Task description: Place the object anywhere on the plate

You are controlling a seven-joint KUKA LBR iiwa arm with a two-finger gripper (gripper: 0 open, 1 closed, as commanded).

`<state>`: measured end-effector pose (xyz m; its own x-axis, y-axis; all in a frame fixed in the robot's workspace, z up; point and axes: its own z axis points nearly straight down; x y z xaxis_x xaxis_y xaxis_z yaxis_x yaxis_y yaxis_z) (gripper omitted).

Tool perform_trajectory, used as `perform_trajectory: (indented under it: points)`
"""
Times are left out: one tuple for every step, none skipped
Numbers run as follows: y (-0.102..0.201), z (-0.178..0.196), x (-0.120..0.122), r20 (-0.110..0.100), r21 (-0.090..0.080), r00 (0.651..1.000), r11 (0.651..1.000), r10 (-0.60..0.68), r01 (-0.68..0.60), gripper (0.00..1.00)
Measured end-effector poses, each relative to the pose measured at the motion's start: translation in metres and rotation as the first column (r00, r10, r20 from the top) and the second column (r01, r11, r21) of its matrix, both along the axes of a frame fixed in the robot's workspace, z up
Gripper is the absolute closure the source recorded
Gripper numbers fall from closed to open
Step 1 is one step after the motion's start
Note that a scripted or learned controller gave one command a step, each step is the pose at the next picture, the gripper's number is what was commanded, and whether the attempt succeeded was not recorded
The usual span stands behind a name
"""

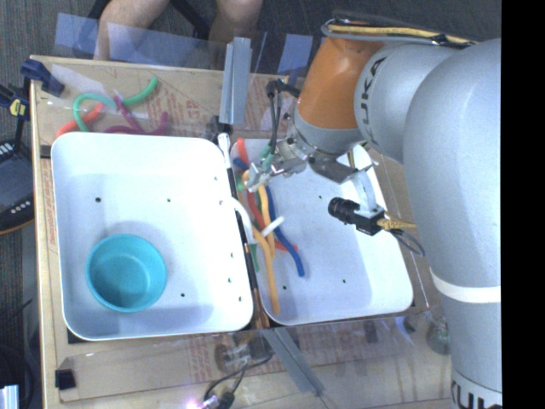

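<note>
The gripper (271, 167) hangs at 10 o'clock in the right white plastic bin (375, 301), over tangled coloured sticks (271, 237); its grip I cannot tell. The round blue plate (126, 273) waits at 7 o'clock in the left bin (136, 169).

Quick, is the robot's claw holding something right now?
Gripper: cannot be told; it sits over the right bin, at the colourful strips by the wall.

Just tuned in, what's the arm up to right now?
The grey arm's gripper is down at the left edge of the right bin, over a pile of colored sticks. I can't tell whether it has gripped anything. The blue plate sits in the left bin with nothing on it.
</note>
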<state>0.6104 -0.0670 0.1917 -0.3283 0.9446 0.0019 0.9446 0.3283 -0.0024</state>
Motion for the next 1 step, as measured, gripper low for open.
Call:
perform_trajectory:
  points:
    - [0.1006, 0.0784, -0.0182, 0.003, -0.001, 0.967, 0.967, 0.255, -0.255, 1.0]
